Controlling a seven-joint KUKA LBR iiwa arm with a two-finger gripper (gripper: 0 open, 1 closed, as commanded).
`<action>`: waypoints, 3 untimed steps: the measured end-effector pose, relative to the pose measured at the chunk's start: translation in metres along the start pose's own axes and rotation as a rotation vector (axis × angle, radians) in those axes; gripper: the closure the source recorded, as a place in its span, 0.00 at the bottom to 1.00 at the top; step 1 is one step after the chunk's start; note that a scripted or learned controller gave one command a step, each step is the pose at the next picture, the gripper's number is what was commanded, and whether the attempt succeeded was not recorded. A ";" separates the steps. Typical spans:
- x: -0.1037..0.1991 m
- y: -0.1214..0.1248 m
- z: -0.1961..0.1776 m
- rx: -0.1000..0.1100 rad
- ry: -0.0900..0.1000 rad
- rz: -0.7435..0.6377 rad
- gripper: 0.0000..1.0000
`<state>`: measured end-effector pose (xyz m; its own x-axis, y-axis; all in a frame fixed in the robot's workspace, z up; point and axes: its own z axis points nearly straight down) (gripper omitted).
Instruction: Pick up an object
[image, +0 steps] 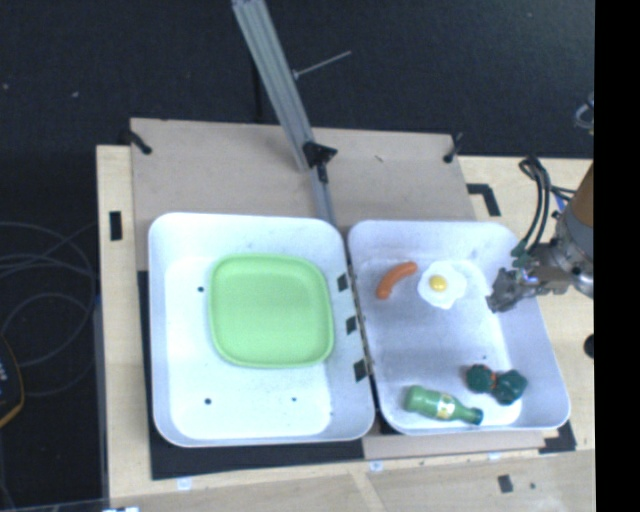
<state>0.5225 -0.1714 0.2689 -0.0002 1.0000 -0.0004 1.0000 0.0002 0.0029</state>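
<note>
In the right bin (400, 245) lie an orange sausage (396, 279), a fried egg (441, 286), a green bottle (440, 405) on its side and a dark green broccoli piece (496, 383). My gripper (506, 291) hangs over the right bin's right side, just right of the egg and apart from it. Nothing is seen held in it.
The left bin (180, 300) holds a light green square plate (271, 310). A grey metal post (283, 90) slants up from the bench behind the bins. Cables (540, 200) trail above the wrist at the right.
</note>
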 end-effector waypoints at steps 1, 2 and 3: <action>0.054 0.018 0.000 0.002 0.001 -0.004 1.00; 0.109 0.025 -0.004 0.002 0.001 -0.005 1.00; 0.168 0.036 -0.001 0.003 0.001 -0.005 1.00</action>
<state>0.5581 -0.0035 0.2699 -0.0049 1.0000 0.0008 1.0000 0.0049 0.0001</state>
